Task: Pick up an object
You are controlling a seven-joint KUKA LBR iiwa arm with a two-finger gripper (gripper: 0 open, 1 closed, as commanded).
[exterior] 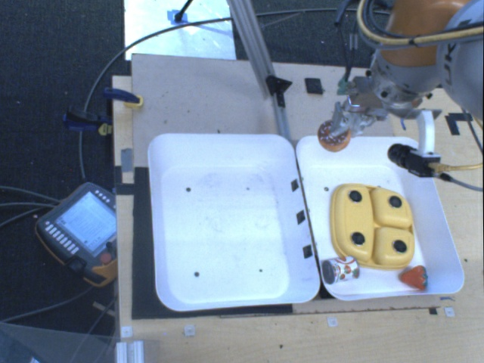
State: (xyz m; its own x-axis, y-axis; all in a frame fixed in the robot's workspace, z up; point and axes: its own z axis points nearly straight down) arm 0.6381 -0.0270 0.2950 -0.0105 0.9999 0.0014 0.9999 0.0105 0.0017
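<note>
My gripper (338,129) hangs over the far edge of the right bin (446,237), near its far-left corner, fingers closed on a small round brown object (331,137) — a doughnut-like piece with pale speckles on top. It sits between my fingertips, at or just above the bin's rim; I cannot tell if it touches the rim.

Edges and room: two white bins, side by side, rims meeting along the middle. The left bin (170,278) offers open floor across its whole width. The right bin is crowded toward the near side; its far strip, under my wrist, is free.

Count in the right bin, besides the held piece:
- one yellow tray (372,225) with three rounded lobes, each marked by a dark dot, plus a fourth dot on its left part — it lies in the middle, slightly turned.
- one small can (339,270) with white and red print, on its side, touching the tray's near-left corner.
- one red strawberry-like piece (414,277) at the near-right, just beside the tray.

A teach pendant (79,231) lies left of the bins.
</note>
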